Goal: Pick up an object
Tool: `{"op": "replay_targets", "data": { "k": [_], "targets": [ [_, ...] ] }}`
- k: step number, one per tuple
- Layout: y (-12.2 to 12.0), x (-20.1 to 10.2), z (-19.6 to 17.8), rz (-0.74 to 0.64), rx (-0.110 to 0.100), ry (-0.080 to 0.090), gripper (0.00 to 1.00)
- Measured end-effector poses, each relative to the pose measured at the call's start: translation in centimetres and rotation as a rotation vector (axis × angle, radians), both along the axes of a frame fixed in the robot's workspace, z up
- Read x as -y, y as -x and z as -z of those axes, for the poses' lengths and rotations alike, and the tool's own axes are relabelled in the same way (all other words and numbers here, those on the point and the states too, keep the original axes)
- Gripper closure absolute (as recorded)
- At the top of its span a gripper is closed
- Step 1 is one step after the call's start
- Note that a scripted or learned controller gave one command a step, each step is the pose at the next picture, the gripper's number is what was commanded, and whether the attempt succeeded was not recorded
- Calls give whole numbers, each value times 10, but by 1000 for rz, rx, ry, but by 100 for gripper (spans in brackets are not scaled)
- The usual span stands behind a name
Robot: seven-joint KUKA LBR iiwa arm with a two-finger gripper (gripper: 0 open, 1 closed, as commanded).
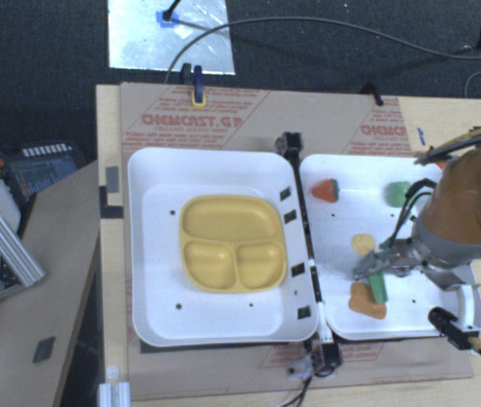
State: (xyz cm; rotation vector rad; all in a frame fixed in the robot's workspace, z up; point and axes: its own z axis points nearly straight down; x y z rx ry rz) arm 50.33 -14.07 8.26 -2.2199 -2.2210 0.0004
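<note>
My gripper [375,267] is low in the right bin [342,170], near its front middle. A narrow green object [379,289] lies directly below it, touching or nearly touching the tip; whether it is gripped I cannot tell. An orange lump [366,303] rests against the green object's left side. A small pale yellow piece [362,243] sits just behind the gripper. A red-orange object with a green end [326,190] lies at the back left of this bin, and a green object [397,193] at the back, partly behind the arm [465,214].
The left bin [151,227] holds a yellow divided plate [230,242]. A black divider with clips [299,227] runs between the bins. The arm's body covers the right bin's right side. A black part [448,327] sticks out over the front right rim.
</note>
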Motion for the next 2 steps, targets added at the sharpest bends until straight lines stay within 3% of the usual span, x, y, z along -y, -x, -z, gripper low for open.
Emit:
{"op": "replay_targets", "data": {
  "k": [1, 2],
  "targets": [
    [-1, 0, -13, 0, 4, 1, 100],
    [-1, 10, -72, 1, 8, 3, 100]
  ]
}}
